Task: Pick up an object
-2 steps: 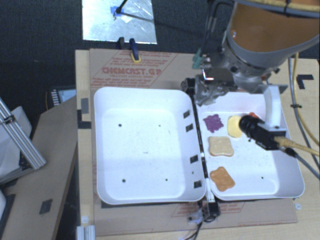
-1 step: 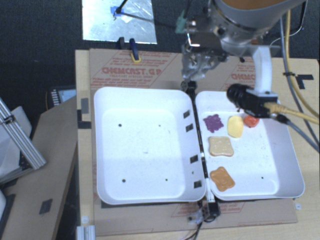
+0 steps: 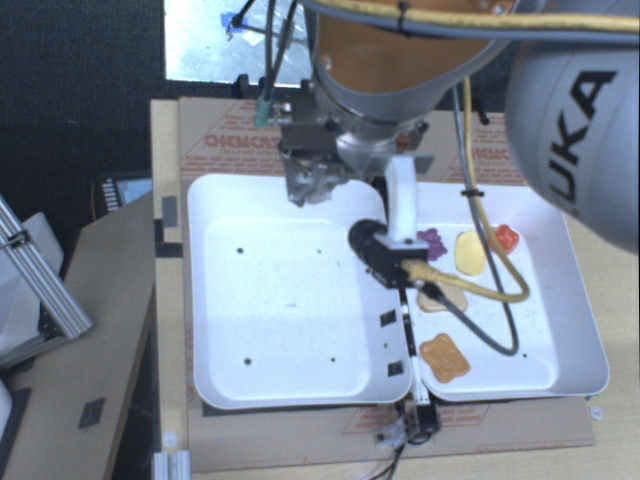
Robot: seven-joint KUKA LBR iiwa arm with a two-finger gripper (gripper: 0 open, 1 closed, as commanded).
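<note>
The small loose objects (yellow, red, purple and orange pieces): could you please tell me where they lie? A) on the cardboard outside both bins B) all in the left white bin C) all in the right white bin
C: the yellow oval piece, red piece, purple piece and orange waffle-like piece all sit inside the right white bin.

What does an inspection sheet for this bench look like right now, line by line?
Surface: two white bins side by side, left bin, right bin, on printed cardboard.
Job's things: in the right bin, purple piece, yellow piece, red piece, orange piece.
Clutter: nothing seen.
Hand: over the left bin's far edge, holding nothing seen.
Cables: yellow cable and a black one draped over the right bin.
Surroundings: aluminium rail at left.
</note>
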